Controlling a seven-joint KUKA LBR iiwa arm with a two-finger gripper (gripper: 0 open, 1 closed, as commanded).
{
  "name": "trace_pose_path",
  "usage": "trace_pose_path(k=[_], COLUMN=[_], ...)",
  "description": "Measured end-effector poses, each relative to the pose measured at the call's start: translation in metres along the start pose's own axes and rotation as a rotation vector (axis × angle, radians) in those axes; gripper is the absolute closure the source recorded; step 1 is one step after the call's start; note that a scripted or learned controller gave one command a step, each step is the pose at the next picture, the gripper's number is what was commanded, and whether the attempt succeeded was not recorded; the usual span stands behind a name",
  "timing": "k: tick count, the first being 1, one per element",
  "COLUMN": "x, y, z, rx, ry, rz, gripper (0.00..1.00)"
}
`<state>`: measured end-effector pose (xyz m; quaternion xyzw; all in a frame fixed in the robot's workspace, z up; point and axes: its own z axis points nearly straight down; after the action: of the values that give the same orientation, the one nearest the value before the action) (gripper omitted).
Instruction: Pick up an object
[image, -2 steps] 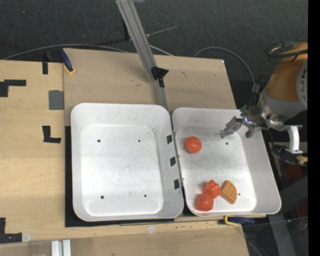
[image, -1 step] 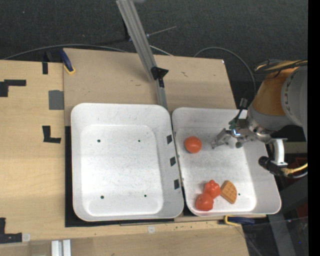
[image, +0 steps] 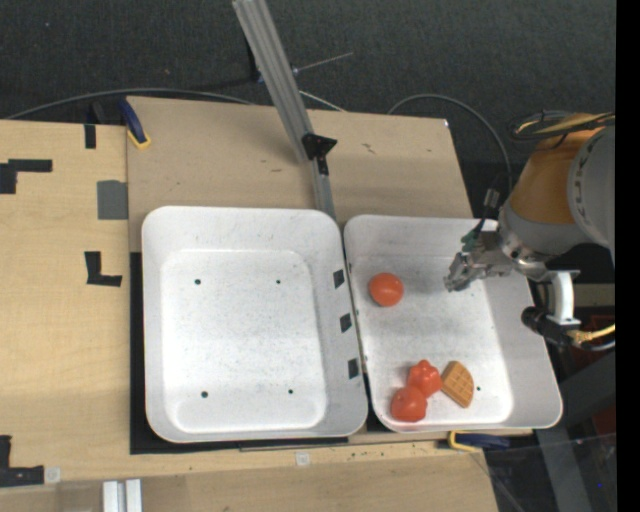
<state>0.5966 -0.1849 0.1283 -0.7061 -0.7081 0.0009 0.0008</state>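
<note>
In the right bin (image: 520, 400) lie a round orange-red ball (image: 386, 290) near its left wall, and near the front a red pepper-like piece (image: 423, 376), a red tomato-like piece (image: 407, 405) and a tan waffle-like biscuit (image: 458, 384). My gripper (image: 462, 272) hangs over the right bin's upper right part, to the right of the orange-red ball and apart from it. Nothing shows between its fingers.
The left bin (image: 160, 330) sits beside the right one, their walls meeting at the middle. A grey metal pole (image: 285, 90) slants in from the top to the bins' back edge. The wooden bench (image: 60, 250) spreads to the left, with black tape marks.
</note>
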Motion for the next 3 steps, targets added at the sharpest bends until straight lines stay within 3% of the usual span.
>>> trace_pose_path(k=[2, 3], x=[-0.006, -0.006], y=[0.019, 0.020], z=[-0.102, -0.116], rx=[-0.008, -0.003], ry=[-0.002, 0.000], rz=[0.001, 0.001], gripper=[1.00, 1.00])
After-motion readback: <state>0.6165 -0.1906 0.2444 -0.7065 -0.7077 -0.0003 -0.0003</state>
